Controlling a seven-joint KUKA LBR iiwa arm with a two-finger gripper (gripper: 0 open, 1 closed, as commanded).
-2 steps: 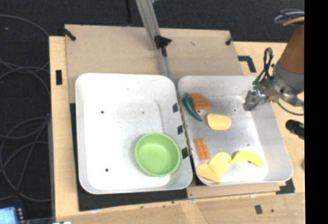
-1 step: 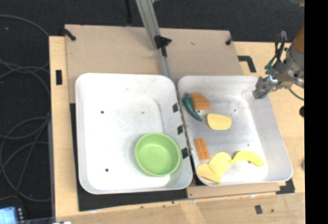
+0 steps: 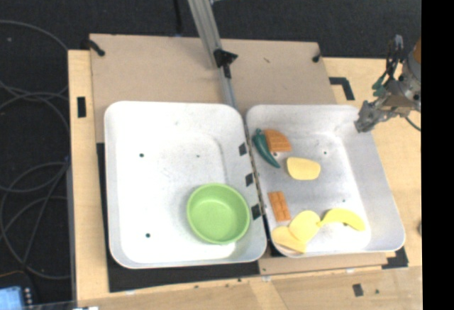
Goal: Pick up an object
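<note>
Clearly, yellow object (image 3: 303,169) lies flat.

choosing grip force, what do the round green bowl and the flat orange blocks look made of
Round green bowl: likely smooth moulded plastic; uniform colour, soft sheen, thick even rim. Flat orange blocks: possibly foam or matte plastic; dull surface, faint ridges, no shine. Too small to be sure.

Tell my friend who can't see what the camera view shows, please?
A robot gripper hangs at the top right corner of the right bin, which holds yellow pieces, orange blocks and a green pepper. The left bin holds a green bowl.
</note>
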